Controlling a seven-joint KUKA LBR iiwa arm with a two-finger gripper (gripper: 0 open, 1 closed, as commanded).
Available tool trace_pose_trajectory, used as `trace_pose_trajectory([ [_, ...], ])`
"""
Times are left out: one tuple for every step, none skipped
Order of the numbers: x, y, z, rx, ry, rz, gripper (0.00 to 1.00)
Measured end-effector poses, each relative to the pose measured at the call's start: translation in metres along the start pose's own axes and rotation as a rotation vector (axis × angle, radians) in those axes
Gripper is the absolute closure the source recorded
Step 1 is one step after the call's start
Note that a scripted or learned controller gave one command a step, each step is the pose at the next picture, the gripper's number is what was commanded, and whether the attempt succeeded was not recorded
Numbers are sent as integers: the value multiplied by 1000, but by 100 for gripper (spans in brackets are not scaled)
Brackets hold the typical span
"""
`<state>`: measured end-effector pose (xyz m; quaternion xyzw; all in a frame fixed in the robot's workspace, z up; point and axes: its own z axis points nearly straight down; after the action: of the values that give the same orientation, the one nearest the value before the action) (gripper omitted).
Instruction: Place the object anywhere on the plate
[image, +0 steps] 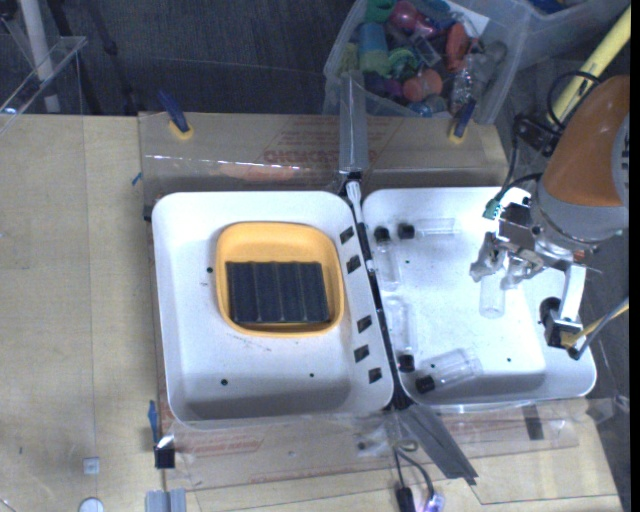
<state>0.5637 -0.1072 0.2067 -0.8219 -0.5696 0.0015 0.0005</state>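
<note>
Vial (448, 368) near the right bin's (520, 385) front edge, arm (590, 160) above.
Gripper (497, 272) hangs over the right bin, a clear tube (491, 298) upright between its fingers, pinched near its top. Two more vials: one (432, 229) by the back wall, one (392, 318) along the divider. Yellow plate (232, 250) with its dark slab (279, 294) sits in the left bin (190, 300), well apart from the tube.

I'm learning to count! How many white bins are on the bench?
2. One shallow white plastic bin sits at the view's left, holding a round-cornered yellow plate; the second white bin adjoins it on the right. None seem hidden.
</note>
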Motion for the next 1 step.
trace_pose_trajectory([
  [0,0,0,0,0,0,0],
])
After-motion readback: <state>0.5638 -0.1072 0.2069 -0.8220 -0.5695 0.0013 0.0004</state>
